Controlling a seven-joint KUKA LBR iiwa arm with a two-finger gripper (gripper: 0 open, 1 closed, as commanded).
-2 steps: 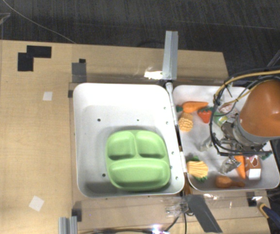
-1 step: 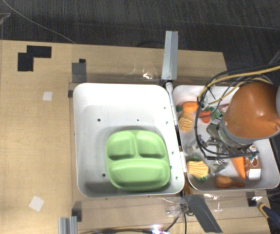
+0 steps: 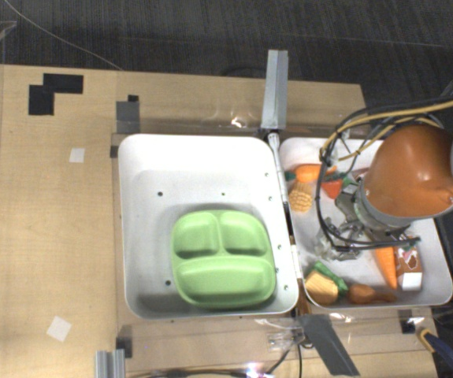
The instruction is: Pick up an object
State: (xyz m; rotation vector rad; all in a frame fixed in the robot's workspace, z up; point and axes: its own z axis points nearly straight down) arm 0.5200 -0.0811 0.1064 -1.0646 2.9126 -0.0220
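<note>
My gripper (image 3: 343,236) hangs low over the middle of the right bin (image 3: 443,283), mostly hidden under the orange wrist band (image 3: 412,172) and its cables. Toy food lies around it: a yellow corn cob (image 3: 300,198) and an orange piece (image 3: 308,173) to its upper left, and a red piece (image 3: 332,189) close by. An orange carrot (image 3: 386,266) and a brown box (image 3: 410,268) lie to its lower right. A yellow and green piece (image 3: 322,285) and a brown piece (image 3: 362,294) rest near the front wall. What sits right under the gripper is hidden.
The left bin (image 3: 143,172) holds a green divided plate (image 3: 222,258) in its front half. A grey metal post (image 3: 274,93) stands behind the wall between the bins. Wooden bench (image 3: 45,235) lies to the left.
</note>
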